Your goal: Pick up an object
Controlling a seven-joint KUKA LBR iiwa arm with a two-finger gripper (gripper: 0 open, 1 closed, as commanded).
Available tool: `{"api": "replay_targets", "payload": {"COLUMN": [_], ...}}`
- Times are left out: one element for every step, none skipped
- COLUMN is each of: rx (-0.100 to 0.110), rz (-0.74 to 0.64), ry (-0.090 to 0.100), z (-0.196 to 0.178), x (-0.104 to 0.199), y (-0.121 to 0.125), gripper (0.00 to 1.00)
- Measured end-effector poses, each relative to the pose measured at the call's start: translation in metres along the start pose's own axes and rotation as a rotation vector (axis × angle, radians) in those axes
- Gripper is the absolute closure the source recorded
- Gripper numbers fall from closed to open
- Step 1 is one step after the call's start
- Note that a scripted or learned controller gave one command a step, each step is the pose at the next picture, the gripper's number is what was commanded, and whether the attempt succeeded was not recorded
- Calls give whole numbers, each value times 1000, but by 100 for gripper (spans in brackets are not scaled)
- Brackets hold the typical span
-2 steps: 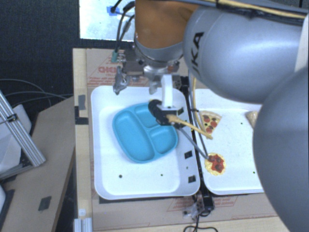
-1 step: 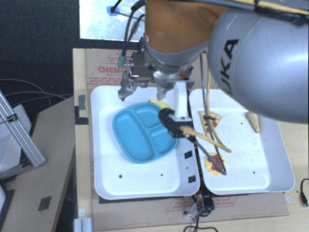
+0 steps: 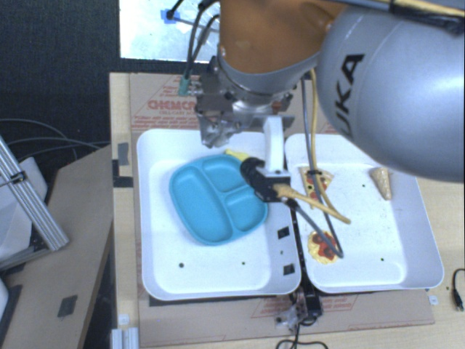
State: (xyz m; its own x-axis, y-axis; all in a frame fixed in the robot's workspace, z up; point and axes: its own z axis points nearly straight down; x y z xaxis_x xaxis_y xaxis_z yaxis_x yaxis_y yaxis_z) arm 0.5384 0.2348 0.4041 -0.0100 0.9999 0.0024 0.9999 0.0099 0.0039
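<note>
Whether the tool is apart or together cannot be told, but it hangs over the far rim of the left bin, and the blue divided plate lies flat just beyond it toward the camera, long axis running diagonally.

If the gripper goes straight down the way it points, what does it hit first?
Probably the blue divided plate near its far rim, in the left bin; the gripper hangs above that edge, though depth is unclear.
</note>
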Motion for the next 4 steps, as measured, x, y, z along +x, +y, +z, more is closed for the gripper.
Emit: {"api": "replay_targets", "payload": {"rx": [-3, 6, 16, -6], "rz": [-6, 11, 13, 13], "ry": [1, -3, -7, -3], "z": [-11, 52, 253, 217], "x": [0, -53, -90, -136], "y": [1, -50, -51, 30], "gripper": [100, 100, 100, 100]}}
